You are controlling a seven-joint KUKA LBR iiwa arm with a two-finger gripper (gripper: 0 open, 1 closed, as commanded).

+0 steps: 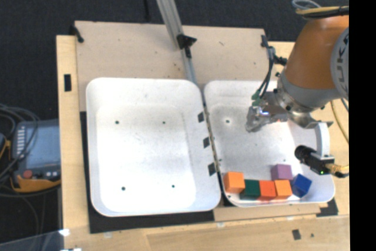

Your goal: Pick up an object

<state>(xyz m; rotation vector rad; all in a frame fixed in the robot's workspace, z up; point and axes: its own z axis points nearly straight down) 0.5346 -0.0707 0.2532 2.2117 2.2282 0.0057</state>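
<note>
My gripper [254, 121] hangs over the middle of the right bin [235, 97], under the grey and orange wrist. Nothing shows between its fingers. Along the bin's front edge lie several blocks: an orange block [235, 181], a dark green block [252, 189], an orange-red block [268, 189], another orange block [283, 188], a blue block [301, 184] and a purple block [282, 171] just behind them. The gripper stands well behind these blocks, apart from all of them.
The left bin [147, 144] lies beside the right one, with clips on the shared rim. A slanted metal rail [167, 3] rises at the back. A pendant device [35, 156] sits off the bench's left side.
</note>
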